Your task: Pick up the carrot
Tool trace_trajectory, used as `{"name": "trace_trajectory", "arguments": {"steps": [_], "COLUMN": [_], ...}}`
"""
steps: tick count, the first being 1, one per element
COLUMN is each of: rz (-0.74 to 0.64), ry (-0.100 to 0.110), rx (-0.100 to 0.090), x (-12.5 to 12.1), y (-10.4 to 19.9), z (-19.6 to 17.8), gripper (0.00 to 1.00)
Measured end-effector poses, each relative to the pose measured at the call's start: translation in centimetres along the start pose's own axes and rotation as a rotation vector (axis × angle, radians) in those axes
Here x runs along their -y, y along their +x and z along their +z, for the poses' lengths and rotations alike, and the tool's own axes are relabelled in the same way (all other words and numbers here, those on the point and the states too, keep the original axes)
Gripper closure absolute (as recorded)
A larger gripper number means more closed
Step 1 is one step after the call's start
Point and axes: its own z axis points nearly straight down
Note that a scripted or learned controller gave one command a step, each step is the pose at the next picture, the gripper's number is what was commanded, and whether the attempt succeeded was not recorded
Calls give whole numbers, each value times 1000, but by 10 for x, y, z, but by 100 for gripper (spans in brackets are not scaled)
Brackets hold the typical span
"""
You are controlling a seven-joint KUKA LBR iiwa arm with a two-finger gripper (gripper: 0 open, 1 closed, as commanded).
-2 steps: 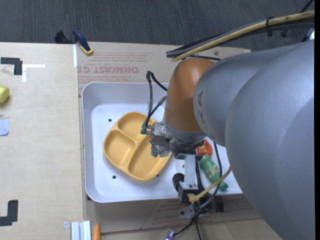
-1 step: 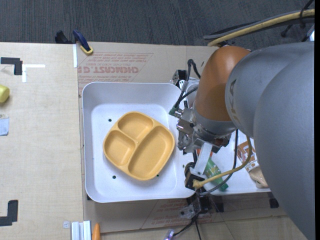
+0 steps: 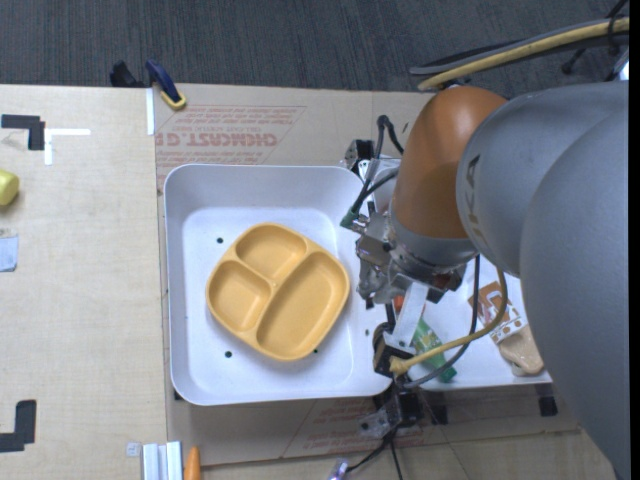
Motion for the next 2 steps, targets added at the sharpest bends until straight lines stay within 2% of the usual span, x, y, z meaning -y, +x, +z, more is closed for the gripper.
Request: {"name": "trace_trajectory", "arguments": {"steps": [1,2], "rz": [207,324], "ry": [-2,-3], "rx": [-6,-6], "x": [31,10], "y": [61,76], "z": [21,-11], "gripper": [100,100]}}
